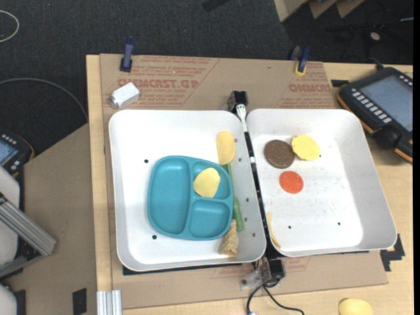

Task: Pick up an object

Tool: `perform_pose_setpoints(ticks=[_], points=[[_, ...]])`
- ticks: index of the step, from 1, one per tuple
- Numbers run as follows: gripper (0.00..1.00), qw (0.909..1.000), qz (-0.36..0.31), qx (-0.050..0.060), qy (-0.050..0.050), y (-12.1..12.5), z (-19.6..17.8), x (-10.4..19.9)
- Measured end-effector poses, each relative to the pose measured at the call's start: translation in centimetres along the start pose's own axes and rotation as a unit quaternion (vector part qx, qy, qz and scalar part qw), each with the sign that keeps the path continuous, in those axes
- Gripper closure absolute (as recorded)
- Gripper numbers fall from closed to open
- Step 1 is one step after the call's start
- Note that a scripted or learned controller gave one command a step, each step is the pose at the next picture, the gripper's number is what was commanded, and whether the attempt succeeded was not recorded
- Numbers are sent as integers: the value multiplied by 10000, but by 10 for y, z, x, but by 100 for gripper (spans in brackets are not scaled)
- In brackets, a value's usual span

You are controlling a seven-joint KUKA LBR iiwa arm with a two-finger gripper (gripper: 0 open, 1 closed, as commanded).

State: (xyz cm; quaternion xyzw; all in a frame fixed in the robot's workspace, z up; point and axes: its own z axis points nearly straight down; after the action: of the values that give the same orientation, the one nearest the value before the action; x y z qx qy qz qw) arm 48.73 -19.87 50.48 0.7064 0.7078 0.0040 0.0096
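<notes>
The left bin [125, 195], in the lower centre of the frame, holds a teal divided plate [174, 199] with a yellow wedge-shaped piece [207, 182] resting in its upper right compartment. A pale yellow oblong piece [226, 147] lies just above the plate near the bin's right wall, its long axis running up and down the frame. A green stick [237, 212] and a tan crumbly piece [230, 243] lie along that wall. The right bin [354, 195] holds a brown disc [279, 153] touching a yellow disc [306, 147], with an orange disc [291, 182] just below them. Since the arm enters from the frame's right, those three discs are probably its nearest targets.
</notes>
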Motion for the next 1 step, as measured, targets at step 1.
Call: perform_pose_setpoints(ticks=[1], points=[[100, 9999, 20, 147, 57, -11, 117, 0]])
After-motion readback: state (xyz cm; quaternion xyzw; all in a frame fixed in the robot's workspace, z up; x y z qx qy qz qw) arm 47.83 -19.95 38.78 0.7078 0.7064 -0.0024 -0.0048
